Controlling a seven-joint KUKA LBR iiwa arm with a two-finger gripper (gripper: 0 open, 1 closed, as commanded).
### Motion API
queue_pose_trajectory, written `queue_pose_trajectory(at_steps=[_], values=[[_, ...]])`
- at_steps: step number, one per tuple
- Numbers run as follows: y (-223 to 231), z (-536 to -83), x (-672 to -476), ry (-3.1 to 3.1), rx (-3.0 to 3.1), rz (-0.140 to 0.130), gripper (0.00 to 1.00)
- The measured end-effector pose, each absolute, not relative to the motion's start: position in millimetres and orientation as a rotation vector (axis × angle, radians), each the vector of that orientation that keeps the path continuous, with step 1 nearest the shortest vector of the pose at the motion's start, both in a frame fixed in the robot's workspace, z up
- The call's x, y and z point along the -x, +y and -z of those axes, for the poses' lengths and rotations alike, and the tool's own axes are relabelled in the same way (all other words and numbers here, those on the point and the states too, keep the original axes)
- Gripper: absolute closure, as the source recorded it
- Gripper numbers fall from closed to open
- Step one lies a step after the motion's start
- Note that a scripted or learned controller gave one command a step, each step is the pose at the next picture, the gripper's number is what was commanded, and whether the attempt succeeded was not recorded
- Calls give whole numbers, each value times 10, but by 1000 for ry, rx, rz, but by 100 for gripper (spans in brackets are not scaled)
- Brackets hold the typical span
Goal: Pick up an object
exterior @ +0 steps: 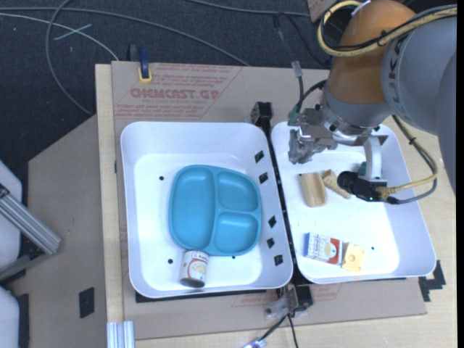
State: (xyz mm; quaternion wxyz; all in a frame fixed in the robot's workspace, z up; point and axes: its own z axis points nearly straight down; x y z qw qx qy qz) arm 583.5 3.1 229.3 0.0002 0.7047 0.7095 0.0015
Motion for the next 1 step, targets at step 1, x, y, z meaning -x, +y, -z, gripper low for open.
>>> queue_pose_trajectory(at_steps=[1], values=[[503,-2204,-5954,2228,-2215,-3,100]])
